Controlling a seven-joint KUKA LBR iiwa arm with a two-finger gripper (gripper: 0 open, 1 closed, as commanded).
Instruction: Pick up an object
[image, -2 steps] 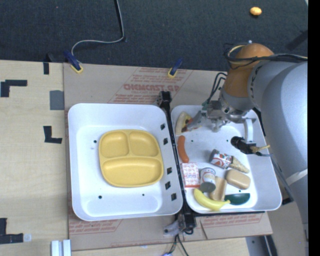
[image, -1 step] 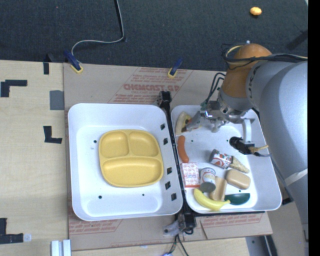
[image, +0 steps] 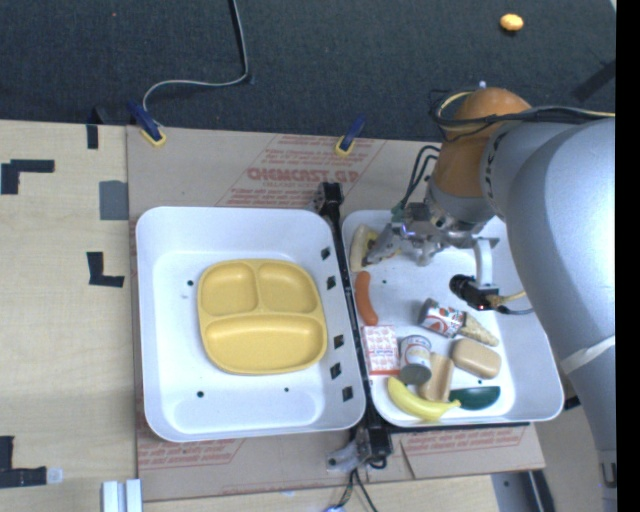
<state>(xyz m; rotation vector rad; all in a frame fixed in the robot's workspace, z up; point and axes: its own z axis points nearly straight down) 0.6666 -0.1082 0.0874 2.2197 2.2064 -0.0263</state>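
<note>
The right bin (image: 530, 395) holds several toy foods. An orange sausage (image: 366, 298) lies along its left wall, with a red-and-white packet (image: 380, 349) below it. Further down are a small tin (image: 415, 350), a banana (image: 414, 401), a green piece (image: 481, 397), a tan bread roll (image: 475, 358) and a red-and-white can (image: 440, 319). My gripper (image: 385, 247) hangs low over the bin's upper left corner, just above the sausage's top end. A pale yellow item (image: 364, 241) sits right beside it; whether they touch is unclear.
The left bin (image: 165, 300) contains a yellow divided plate (image: 262, 315). The grey arm with its orange band (image: 475, 140) covers the right bin's upper right side. A black clip (image: 329, 196) sits at the top of the wall between the bins.
</note>
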